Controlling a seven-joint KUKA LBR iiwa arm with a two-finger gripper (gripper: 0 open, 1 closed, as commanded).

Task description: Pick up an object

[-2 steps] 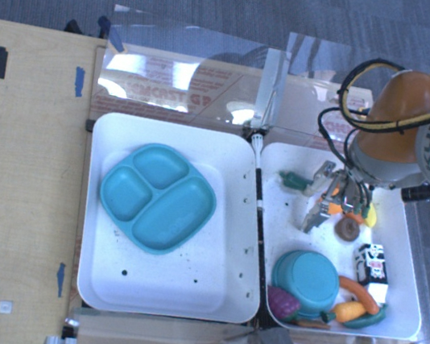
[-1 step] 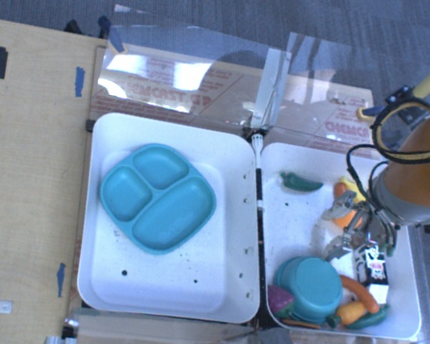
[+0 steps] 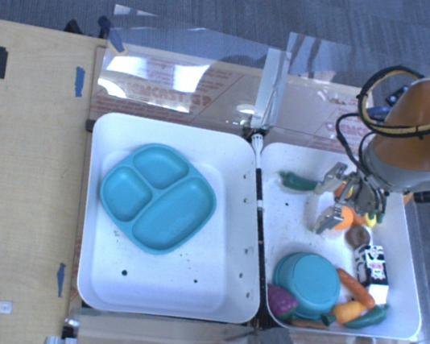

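Note:
My gripper (image 3: 329, 200) hangs over the upper part of the right bin (image 3: 410, 299), its two grey fingers (image 3: 331, 178) spread apart and open. A small orange piece (image 3: 343, 218) lies close by the lower finger, near the gripper's base; I cannot tell whether it touches. A green toy vegetable (image 3: 298, 182) lies just left of the upper finger. Below sit a brown piece (image 3: 358, 236), a black-and-white object (image 3: 371, 263), an upturned teal bowl (image 3: 308, 282), a carrot (image 3: 356, 287) and a purple piece (image 3: 281, 302).
The left bin (image 3: 100, 270) holds a teal divided plate (image 3: 158, 196). A dark divider edge (image 3: 258, 215) runs between the bins. A yellow-orange piece (image 3: 346, 312) and a green one (image 3: 371, 317) crowd the right bin's lower corner. Clear plastic panels (image 3: 270, 86) stand behind the bins.

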